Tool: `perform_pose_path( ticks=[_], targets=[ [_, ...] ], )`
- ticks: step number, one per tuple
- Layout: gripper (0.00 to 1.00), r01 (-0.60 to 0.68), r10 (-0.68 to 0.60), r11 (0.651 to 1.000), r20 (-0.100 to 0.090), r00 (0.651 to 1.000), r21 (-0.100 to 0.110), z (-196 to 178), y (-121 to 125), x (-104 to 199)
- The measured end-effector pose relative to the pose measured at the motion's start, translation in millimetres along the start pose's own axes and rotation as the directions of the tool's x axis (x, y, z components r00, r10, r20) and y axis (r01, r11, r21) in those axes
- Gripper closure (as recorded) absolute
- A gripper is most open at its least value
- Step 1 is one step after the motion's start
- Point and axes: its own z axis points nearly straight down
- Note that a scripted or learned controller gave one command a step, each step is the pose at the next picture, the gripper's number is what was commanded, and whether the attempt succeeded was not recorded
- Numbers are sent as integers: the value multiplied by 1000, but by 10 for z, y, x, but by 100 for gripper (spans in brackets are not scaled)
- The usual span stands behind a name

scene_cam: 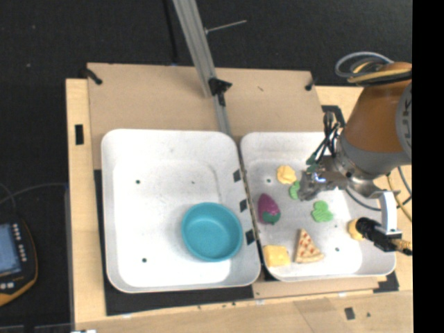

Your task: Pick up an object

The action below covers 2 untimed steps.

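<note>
My gripper [309, 185] is low in the right bin [347, 262], in its upper middle. A small green piece [297, 190] lies right against its left side; I cannot tell whether it is between the fingers. Just above and to the left sits a yellow piece [286, 174]. Another green piece [321, 212] lies just below the gripper. A purple eggplant [269, 208] rests near the bin's left wall. A pizza slice [306, 247] and a yellow block [276, 256] lie along the front edge.
The left bin [139, 158] holds a blue bowl [210, 231] at its front right. A grey metal pole [198, 47] slants down to the seam between the bins. The arm's orange and grey body [378, 130] hangs over the right bin's right side.
</note>
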Motion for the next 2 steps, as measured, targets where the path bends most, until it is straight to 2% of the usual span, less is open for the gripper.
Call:
perform_pose_path(
  ticks=[1, 2],
  targets=[
    [100, -4, 4, 1000, 1, 1000, 1, 6, 99, 418],
    [100, 2, -2, 1000, -1, 1000, -2, -92, 73, 1011]
  ],
)
